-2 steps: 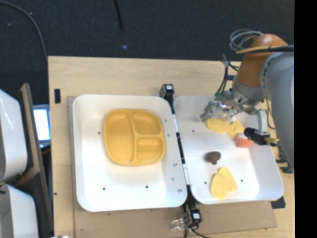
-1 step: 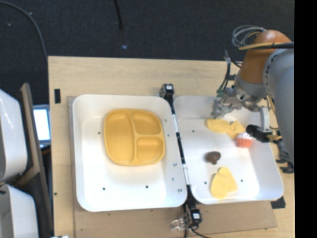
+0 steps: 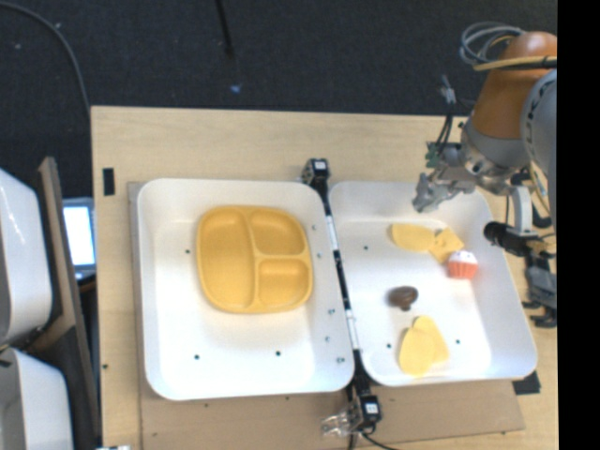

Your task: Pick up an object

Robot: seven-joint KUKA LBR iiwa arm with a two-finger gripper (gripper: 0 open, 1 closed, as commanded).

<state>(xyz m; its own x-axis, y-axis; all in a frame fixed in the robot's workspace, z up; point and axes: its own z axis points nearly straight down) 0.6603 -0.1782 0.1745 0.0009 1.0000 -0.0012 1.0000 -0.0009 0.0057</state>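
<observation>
The right bin (image 3: 375, 204) holds a flat yellow piece (image 3: 422, 238) near its back, a small red-and-white cupcake-like toy (image 3: 461, 265) to its right, a small brown lump (image 3: 403, 297) in the middle, and another yellow piece (image 3: 422, 347) near the front. My gripper (image 3: 429, 198) hangs over the back edge of the right bin, just above and behind the upper yellow piece. Nothing shows between its fingers.
The left bin (image 3: 164, 345) holds a yellow divided plate (image 3: 253, 258). A black divider with clamps (image 3: 337, 279) runs between the bins. The grey and orange arm (image 3: 511, 101) fills the upper right. White equipment (image 3: 28, 279) stands off the bench's left side.
</observation>
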